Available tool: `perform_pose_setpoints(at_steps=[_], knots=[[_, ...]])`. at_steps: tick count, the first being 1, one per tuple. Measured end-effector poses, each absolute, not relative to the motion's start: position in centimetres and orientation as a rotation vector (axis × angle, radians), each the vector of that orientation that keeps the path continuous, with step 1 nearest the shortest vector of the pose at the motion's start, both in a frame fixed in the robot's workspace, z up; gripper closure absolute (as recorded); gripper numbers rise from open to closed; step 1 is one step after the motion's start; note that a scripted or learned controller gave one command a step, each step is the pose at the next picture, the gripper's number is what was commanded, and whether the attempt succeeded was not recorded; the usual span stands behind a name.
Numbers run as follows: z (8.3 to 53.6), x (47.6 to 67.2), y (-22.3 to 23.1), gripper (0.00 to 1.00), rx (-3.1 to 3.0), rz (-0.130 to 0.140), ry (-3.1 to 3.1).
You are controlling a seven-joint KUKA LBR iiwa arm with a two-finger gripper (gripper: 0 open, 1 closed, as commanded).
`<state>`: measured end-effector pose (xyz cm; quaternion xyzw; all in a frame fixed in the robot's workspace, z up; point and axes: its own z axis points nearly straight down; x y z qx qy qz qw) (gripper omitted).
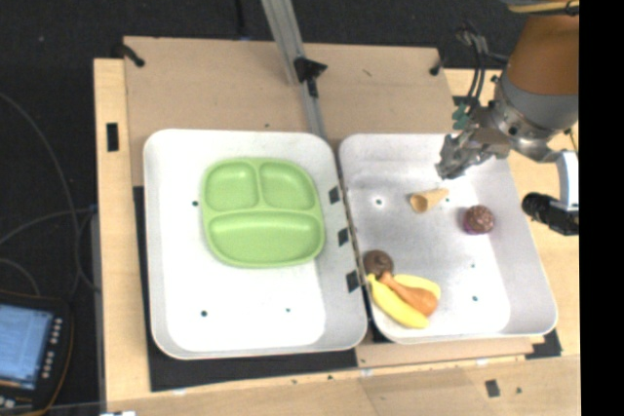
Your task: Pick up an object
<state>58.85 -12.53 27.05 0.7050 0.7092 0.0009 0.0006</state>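
A wooden tabletop point(224, 83) carries two shallow white bins side by side. The left bin point(175, 307) holds a green divided plate point(263, 212) with three compartments, lying flat toward the bin's upper middle.

The right bin point(507, 307) holds the loose things. A small tan, cone-shaped piece point(426, 201) lies near the bin's upper middle. To its right, apart from it, sits a dark purple round thing point(478, 219). Near the bin's left wall sits a brown doughnut-like ring point(376, 262), and just below and right of it lie a banana point(393, 305) and an orange carrot-like piece point(411, 293), touching each other at the bin's lower left.

The grey arm with its orange band reaches in from the right, and its pincer point(452, 161) hangs over the upper part of the right bin, just above and to the right of the tan piece. Nothing shows between its tips; whether they are spread or closed cannot be told from this angle.

A metal pole point(278, 5) slants up from between the bins.
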Motion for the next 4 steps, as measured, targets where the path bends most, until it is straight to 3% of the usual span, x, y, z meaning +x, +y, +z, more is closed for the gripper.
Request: perform_pose_setpoints(at_steps=[2, 4], knots=[[27.3, 55.5, -3.7, 1.0, 2.214, 0.003, 2.229], [26.5, 53.4, 6.9, 1.0, 2.214, 0.002, 2.23]])
